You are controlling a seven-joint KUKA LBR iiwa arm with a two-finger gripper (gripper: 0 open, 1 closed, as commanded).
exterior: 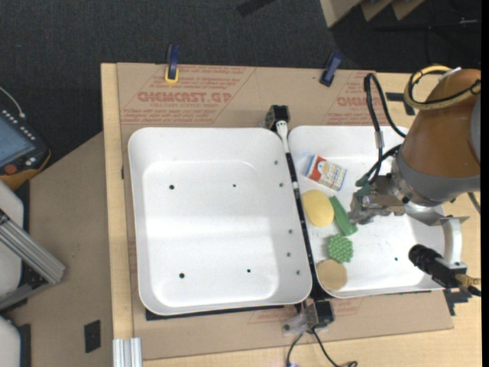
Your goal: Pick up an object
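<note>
In the right bin (382, 140) lie a small white, red and blue carton (327, 172), a yellow lemon-like object (318, 209), a green stick (343, 216), a green knobbly ball (341, 248) and a tan round object (332, 274). My gripper (367, 205) hangs low over the right bin, just right of the green stick and the yellow object. The orange and grey wrist covers most of it from above.
The left bin (210, 216) sits beside the right one, with a black-clipped divider edge (293, 197) between them. Both rest on a cardboard sheet (191, 90). Black cables (374, 121) loop over the right bin's back. A black fixture (432, 262) sticks out at the right.
</note>
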